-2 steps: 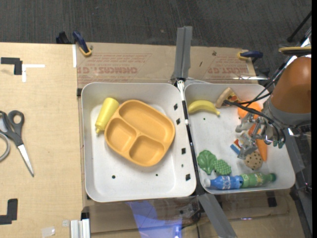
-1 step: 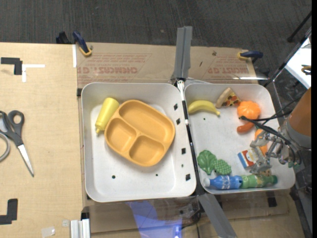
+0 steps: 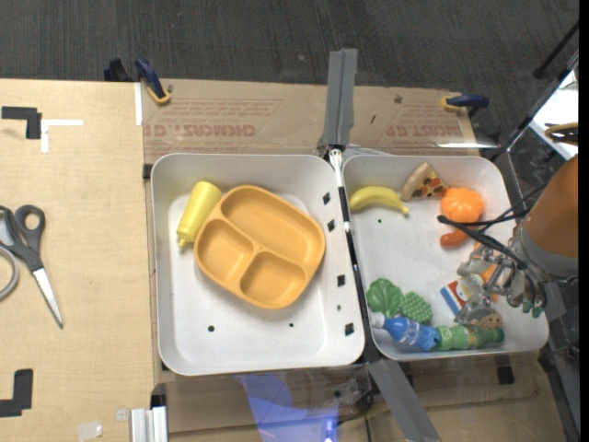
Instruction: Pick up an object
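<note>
My gripper point(image 3: 480, 293) hangs low over the front right part of the right bin point(image 3: 409, 247), with the arm's orange band at the view's right edge. Just under and beside it lie a small red, white and blue item point(image 3: 450, 296) and a small brown piece point(image 3: 486, 319). Along the bin's front wall rest a blue toy bottle point(image 3: 410, 332) and a green piece point(image 3: 471, 338). A green leafy toy point(image 3: 396, 299) sits to their left. At the back are a banana point(image 3: 376, 198), a pizza slice point(image 3: 424, 182), an orange point(image 3: 462, 203) and a small red-orange piece point(image 3: 453, 238).
The left bin point(image 3: 184, 320) holds a yellow divided plate point(image 3: 259, 245) and a yellow cup point(image 3: 197, 212) lying on its side. Scissors point(image 3: 33, 256) lie on the bench at far left. Black cables trail from the arm across the right bin's right side.
</note>
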### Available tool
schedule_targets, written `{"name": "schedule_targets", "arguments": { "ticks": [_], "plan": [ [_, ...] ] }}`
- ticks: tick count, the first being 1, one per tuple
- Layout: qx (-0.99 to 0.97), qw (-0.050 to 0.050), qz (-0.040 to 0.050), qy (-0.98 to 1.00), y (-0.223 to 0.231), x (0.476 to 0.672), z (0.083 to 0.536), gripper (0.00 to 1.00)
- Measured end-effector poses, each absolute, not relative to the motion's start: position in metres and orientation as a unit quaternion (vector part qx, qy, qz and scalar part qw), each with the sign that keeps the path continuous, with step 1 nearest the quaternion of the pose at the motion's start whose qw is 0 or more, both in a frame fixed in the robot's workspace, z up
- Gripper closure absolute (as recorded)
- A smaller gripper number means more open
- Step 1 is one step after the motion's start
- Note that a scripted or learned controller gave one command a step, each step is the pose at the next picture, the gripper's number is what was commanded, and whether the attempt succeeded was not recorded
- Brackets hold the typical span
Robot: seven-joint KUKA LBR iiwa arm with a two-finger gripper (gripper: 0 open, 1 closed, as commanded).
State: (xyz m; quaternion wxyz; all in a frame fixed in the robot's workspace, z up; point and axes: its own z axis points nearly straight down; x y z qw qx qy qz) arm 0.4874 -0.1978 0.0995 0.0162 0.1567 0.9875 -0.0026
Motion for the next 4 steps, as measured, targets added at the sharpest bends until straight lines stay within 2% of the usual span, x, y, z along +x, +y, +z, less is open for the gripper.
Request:
{"name": "schedule_targets", "arguments": {
  "ticks": [1,2,3,4],
  "plan": [
    [0.113,0.003,-0.0005,0.994,-0.221,0.58,0.093,0.0],
    [0.111,0.005,-0.0009,0.994,-0.22,0.582,0.103,1.0],
    [0.175,0.002,0.0,0.985,-0.156,0.59,0.189,1.0],
    [0.128,0.001,0.0,0.992,-0.161,0.544,0.092,1.0]
  ]
}}
